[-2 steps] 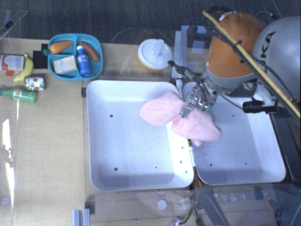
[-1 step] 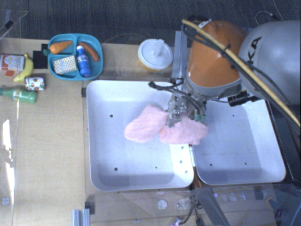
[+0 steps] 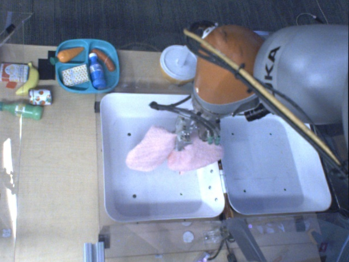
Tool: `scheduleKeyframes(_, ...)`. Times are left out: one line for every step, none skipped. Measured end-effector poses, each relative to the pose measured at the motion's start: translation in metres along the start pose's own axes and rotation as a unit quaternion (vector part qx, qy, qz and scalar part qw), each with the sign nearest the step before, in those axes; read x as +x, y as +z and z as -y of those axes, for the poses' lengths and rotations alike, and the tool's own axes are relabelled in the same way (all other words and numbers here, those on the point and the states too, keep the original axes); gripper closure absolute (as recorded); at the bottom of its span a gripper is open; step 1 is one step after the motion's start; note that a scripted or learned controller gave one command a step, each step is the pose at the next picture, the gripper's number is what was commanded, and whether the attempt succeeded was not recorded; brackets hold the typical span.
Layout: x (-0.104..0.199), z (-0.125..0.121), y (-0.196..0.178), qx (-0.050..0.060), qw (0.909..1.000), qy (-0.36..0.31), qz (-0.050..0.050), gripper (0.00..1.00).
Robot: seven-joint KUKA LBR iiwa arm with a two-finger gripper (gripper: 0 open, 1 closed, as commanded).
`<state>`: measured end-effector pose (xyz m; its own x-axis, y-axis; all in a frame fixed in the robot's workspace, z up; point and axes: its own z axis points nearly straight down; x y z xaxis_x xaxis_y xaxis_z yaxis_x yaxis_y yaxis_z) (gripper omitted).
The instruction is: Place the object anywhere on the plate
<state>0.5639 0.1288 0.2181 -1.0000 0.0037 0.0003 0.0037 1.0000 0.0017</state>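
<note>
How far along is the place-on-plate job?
Done: nothing yet; the blue divided plate outside the bins carries toy food. In hand: the gripper is down on the pink cloth in the left bin; grasp unclear. Left: lift, carry, place on plate.

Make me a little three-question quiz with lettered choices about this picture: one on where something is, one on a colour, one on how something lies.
1. Where does the pink cloth lie?
A. in the left bin
B. in the right bin
C. on the wooden bench

2. What colour is the divided tray at the upper left?
A. red
B. blue
C. white

3. How does the cloth lie?
A. neatly folded square
B. rolled into a tube
C. crumpled and spread out

Answers:
1. A, it rests on the floor of the left bin, under the gripper.
2. B, its rim is blue.
3. C, its outline is uneven and lumpy.
</note>
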Motion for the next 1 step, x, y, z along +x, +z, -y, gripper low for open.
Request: scheduleKeyframes(-0.0001, 0.0002, 0.0, 0.0, 1.0, 0.0, 0.0, 0.0)
